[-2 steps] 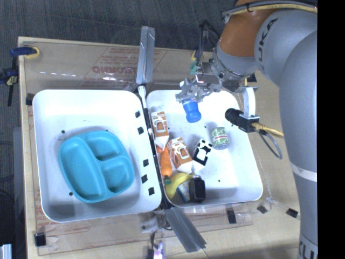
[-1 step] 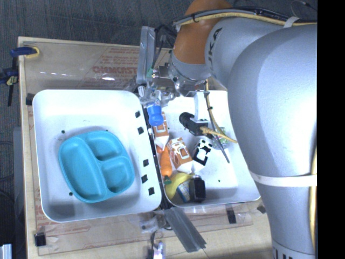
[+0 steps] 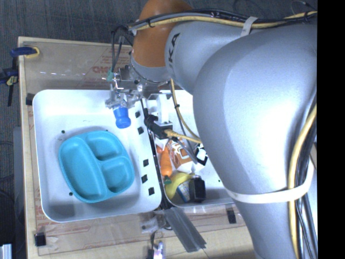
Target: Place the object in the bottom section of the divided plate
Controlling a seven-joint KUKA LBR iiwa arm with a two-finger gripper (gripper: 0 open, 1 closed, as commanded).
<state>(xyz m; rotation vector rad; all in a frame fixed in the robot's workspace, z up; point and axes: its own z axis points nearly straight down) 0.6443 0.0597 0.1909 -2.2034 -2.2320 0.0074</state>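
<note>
**A:** Above the left bin [image 3: 43, 144], the end effector [image 3: 119, 102] hangs with a small blue object [image 3: 122, 117] just below its fingers. The blue divided plate [image 3: 97, 166] lies in that bin, lower and to the left.

**B:** What could go wrong from here?

**A:** The object sits over bare bin floor near the plate's upper rim, not over any section. Let go now and it would probably land outside the plate, or clip the rim and roll. A narrow piece like that could also tip out of a shallow section.

**B:** And the grip itself?

**A:** The fingers look closed on the object's top end, with the rest dangling beneath them. It seems a shallow pinch, so a quick swing could shake it loose. The right bin [image 3: 215, 196] holds other clutter.
</note>
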